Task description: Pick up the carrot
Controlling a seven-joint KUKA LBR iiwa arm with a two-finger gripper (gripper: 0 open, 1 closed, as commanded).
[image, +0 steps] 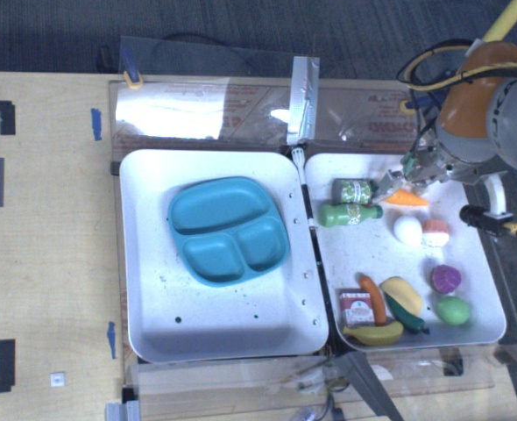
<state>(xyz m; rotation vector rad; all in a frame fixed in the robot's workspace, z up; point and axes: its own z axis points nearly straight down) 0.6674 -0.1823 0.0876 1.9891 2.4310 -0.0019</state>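
Observation:
The carrot [406, 199] is a small orange piece lying in the far part of the right bin [486, 261], just right of a dark can [355, 189]. My gripper [414, 172] hangs directly over the carrot's far side, at the end of the grey arm with its orange band [469, 112]. The gripper's tip looks very close to or touching the carrot; the carrot still appears to rest on the bin floor.
A green bottle [350, 215], a white egg [407, 230] and a red-and-white piece [435, 231] lie near the carrot. A purple item [445, 278], a green ball [452, 310], a banana [372, 333] and a red box [356, 308] fill the near end. A blue divided plate [230, 229] lies in the left bin [145, 261].

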